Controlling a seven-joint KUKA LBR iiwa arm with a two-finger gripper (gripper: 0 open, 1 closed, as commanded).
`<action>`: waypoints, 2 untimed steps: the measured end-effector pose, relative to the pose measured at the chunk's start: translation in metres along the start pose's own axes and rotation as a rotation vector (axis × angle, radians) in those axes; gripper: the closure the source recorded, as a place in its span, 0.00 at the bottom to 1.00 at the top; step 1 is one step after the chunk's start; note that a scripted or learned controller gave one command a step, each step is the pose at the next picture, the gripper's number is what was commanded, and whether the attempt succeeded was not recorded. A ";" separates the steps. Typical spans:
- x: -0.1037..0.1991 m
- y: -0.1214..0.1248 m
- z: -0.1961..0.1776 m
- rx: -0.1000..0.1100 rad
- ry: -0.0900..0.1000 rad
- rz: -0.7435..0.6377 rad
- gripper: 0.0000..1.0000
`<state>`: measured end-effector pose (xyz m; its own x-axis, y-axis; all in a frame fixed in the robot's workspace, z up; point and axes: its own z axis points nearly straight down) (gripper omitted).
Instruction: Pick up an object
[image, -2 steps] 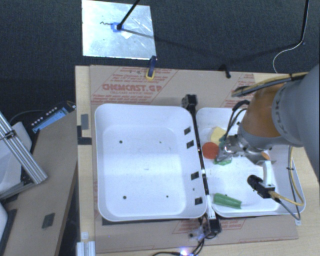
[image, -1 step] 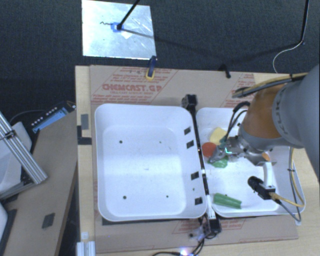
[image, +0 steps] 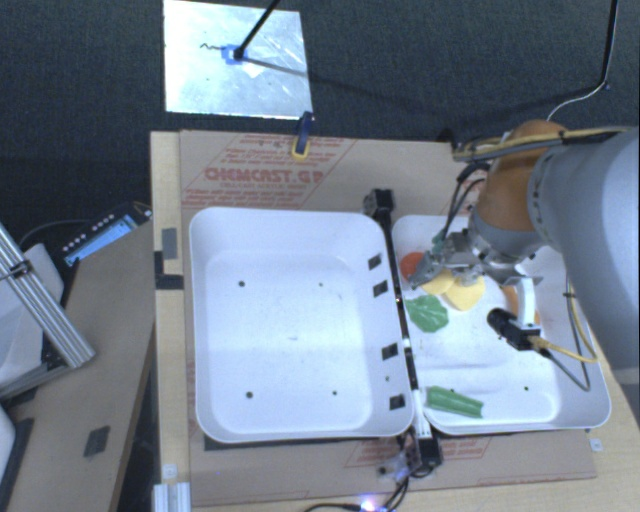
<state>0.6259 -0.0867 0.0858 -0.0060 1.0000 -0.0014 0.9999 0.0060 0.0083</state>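
In the right bin (image: 505, 392), upper-left quarter: the gripper (image: 445, 262) is down low over a small cluster of objects. The arm (image: 592, 205) comes in from the right, with the orange band (image: 508, 195) just above the wrist.

Tool state: cannot tell from this view whether it is spread or pressed together. The wrist body hides the tip, and no object is visibly pinched.

Objects, all in the right bin:
- yellow piece (image: 464, 294): right under and just beside the tool tip, partly covered by it. Contact not clear.
- red piece (image: 411, 265): just left of the tip, near the bin's left wall.
- flat green piece (image: 428, 314): just below the yellow piece, edges touching or nearly so.
- long green piece (image: 455, 403): lying flat near the front wall, well apart from the cluster.

The left bin (image: 290, 335) sits alongside, its right wall against the right bin. Black clips (image: 380, 289) run down the seam between them. Both bins rest on a cardboard sheet (image: 262, 168) with red print.
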 end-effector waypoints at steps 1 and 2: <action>0.001 0.000 -0.013 -0.001 0.002 -0.002 1.00; -0.016 -0.001 -0.214 -0.013 -0.003 0.002 1.00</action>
<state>0.6229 -0.1020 0.2995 -0.0043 1.0000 -0.0043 0.9998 0.0044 0.0213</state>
